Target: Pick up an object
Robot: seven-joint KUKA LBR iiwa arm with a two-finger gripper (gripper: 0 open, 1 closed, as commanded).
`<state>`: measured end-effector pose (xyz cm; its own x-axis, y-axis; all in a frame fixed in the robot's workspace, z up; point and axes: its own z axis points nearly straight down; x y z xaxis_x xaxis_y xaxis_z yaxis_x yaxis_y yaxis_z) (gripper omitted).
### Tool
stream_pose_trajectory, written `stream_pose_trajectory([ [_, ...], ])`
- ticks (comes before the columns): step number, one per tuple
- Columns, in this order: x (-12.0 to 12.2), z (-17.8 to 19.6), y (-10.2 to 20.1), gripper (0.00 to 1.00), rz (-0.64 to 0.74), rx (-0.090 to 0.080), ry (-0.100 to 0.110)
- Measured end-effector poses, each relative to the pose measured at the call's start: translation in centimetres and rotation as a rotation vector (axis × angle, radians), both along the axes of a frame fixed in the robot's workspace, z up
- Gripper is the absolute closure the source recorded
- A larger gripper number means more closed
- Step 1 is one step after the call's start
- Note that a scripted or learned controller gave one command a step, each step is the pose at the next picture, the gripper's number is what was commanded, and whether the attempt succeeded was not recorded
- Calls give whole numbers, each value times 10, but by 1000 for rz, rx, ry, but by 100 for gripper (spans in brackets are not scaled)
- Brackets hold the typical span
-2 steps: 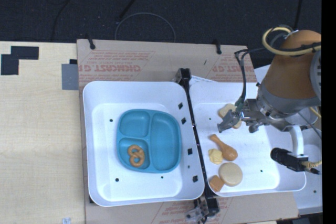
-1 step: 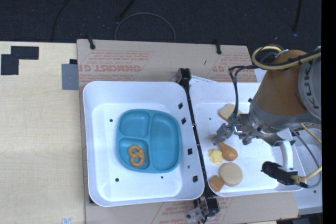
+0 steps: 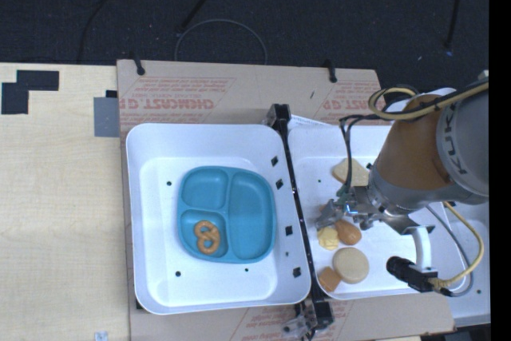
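Looking at the right bin: the right bin holds several small food pieces, just under the gripper.
Object: a small orange-brown rounded piece, smooth, like a toy bread roll.
Its place: near the middle of the right bin, touching a yellow piece on its left, with a pale round bun just below it.
Long axis: too round to give a clear direction (it looks almost like a ball from above).
Arm: the arm comes in from the right, bent down over the right bin, orange band facing the camera.
Gripper state: I cannot tell; the wrist hides the tips.
Left bin: a blue divided plate with a pretzel in its lower left compartment.
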<state>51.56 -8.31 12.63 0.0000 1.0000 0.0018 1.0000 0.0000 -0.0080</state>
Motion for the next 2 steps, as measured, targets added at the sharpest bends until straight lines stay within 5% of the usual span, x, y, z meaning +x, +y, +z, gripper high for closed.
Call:
stream_pose_trajectory([
  [1, -1, -41, 1, 0, -1, -1, -3],
  [2, 0, -28, -1, 100, -8, 0, -5],
])
